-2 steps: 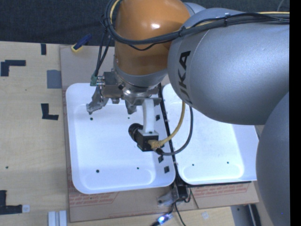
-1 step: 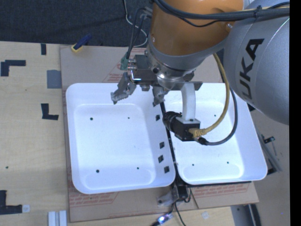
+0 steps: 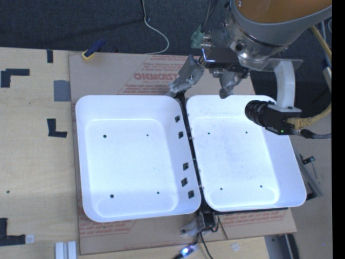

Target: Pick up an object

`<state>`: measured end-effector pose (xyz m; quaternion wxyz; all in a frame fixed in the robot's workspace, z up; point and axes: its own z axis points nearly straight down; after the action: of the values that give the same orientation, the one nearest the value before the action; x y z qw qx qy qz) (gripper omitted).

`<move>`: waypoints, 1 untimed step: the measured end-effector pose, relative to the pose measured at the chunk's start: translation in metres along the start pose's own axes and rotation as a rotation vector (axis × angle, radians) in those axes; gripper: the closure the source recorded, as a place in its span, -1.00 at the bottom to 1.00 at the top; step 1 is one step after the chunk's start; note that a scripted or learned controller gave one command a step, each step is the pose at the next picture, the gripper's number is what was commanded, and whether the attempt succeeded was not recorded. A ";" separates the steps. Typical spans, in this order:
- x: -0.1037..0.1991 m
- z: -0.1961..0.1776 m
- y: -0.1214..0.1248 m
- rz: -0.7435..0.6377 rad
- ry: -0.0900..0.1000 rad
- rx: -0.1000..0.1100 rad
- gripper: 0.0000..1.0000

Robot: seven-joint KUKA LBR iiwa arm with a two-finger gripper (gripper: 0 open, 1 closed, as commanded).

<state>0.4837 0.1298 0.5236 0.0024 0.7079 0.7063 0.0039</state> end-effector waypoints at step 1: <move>0.004 -0.004 0.000 -0.005 -0.004 0.010 1.00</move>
<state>0.4841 0.1336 0.5274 0.0001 0.7060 0.7082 -0.0011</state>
